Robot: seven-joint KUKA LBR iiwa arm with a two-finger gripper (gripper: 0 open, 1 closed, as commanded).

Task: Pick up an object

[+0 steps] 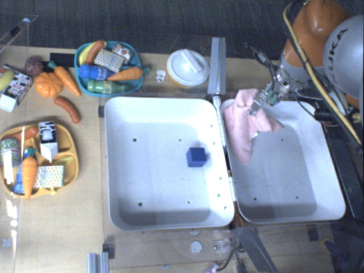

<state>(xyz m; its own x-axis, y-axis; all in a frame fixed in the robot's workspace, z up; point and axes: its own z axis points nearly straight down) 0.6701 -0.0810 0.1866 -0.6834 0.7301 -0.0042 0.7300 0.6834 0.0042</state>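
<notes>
The pincer (263,102) pinches a soft, crumpled pink cloth (243,124); well to its left, a small blue cube (197,156) sits alone.

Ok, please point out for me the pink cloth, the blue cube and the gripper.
pink cloth (242,124): camera view, on the middle of its folds.
blue cube (196,156): camera view, on its top face.
gripper (263,101): camera view, at its tip on the cloth.

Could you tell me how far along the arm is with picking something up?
The gripper has reached the pink cloth in the right bin and sits at its upper edge. Whether it grips is unclear. Lifting remains; the cloth drapes the bin's wall. The blue cube lies untouched in the left bin.
</notes>
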